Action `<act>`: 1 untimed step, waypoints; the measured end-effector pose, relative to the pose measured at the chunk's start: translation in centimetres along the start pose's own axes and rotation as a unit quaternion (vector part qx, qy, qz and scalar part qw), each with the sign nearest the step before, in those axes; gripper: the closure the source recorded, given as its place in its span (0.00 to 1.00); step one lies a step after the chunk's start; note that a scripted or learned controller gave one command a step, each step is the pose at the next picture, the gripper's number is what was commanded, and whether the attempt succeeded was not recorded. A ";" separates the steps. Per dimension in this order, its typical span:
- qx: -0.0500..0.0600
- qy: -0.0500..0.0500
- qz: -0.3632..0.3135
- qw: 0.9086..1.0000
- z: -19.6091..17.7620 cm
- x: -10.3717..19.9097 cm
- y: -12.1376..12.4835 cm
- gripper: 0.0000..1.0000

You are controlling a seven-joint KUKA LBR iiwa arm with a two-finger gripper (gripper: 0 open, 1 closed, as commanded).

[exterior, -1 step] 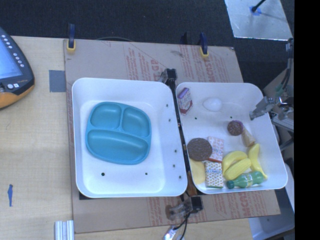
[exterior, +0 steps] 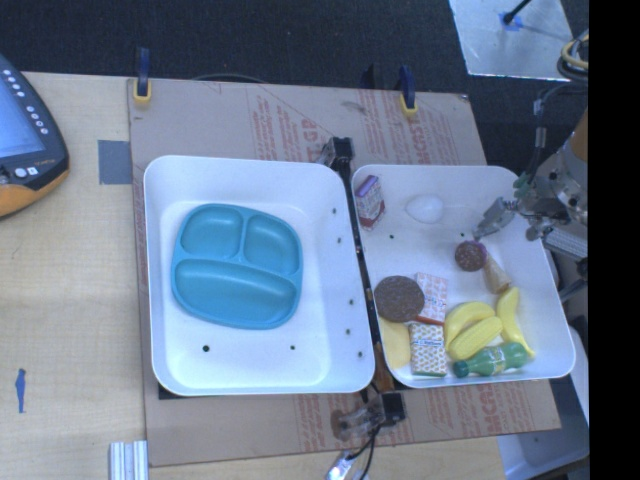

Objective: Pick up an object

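Note:
The right bin [exterior: 560, 353] holds several toy foods. Among them are a small red-and-white carton [exterior: 370, 198], a pale white lump [exterior: 425, 208], a brown ball [exterior: 470, 256], a dark round patty [exterior: 399, 297], yellow bananas [exterior: 472, 328] and a green bottle [exterior: 490, 361]. My gripper [exterior: 514, 223] hangs over the bin's upper right corner, up and to the right of the brown ball. It is open, its fingers spread with nothing between them.
The left bin [exterior: 160, 268] carries a blue divided plate [exterior: 238, 265]. Two patterned packets [exterior: 430, 320] and a tan piece [exterior: 496, 274] lie among the foods. A tablet-like device [exterior: 25, 133] sits at the far left of the bench.

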State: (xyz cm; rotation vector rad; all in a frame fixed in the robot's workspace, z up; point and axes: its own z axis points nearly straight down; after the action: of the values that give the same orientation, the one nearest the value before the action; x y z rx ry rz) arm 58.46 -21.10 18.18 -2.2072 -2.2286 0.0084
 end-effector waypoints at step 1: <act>-0.002 0.000 0.000 1.000 8.4 2.6 -0.4 0.00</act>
State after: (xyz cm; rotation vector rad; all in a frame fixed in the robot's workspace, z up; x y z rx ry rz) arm 57.95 -18.49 9.83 -2.2096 -2.2293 0.0031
